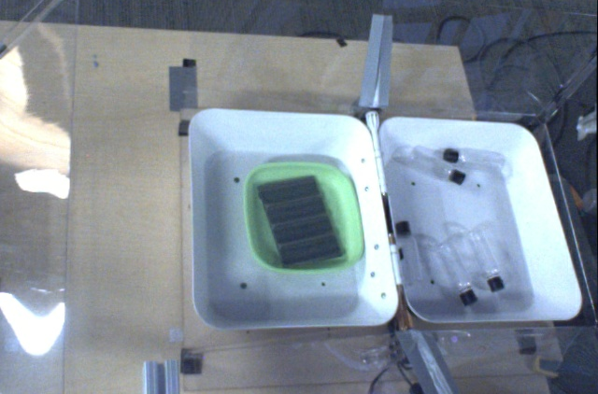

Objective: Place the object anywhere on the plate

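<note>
light: even, cool | glare: bright patches on bench (pixel 37 140) left | focus: slightly soft

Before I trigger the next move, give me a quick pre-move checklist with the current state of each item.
1. Green plate sits flat inside the left bin: ok.
2. Dark ridged block lies on the plate, within its rim: ok, so the placing looks already done.
3. Block sits level, not tipped over the plate's edge: ok.
4. Right bin holds clear bottles with black caps, spread about and hard to count: cannot tell the number.
5. One black cap lies close to the wall between the bins: cannot tell if it is loose.
6. Arm and claw clear of both bins: cannot tell.
</note>
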Robot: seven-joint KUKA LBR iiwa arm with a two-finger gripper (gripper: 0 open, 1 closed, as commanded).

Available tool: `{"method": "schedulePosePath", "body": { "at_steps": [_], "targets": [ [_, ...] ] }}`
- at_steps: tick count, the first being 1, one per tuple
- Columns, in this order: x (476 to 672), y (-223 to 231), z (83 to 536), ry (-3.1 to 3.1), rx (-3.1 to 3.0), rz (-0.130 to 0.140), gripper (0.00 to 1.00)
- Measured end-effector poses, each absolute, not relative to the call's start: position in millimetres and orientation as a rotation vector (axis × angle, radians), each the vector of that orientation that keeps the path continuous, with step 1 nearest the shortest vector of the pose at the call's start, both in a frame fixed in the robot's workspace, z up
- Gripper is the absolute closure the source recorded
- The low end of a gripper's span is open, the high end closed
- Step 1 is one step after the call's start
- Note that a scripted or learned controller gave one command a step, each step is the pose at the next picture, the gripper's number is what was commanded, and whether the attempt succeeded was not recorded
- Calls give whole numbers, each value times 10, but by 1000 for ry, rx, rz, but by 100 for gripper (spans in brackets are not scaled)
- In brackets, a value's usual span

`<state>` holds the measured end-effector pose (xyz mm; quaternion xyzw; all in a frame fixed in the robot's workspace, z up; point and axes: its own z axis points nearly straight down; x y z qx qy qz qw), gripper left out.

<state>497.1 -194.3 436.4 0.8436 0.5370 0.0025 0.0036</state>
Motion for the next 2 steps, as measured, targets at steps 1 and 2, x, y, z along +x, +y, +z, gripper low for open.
{"method": "schedulePosePath", "body": {
  "at_steps": [1,2],
  "targets": [
    [4889,-1971,4360,1523,2740,8,0],
    [4888,-1978,4363,1379,2815,11,0]
  ]
}}
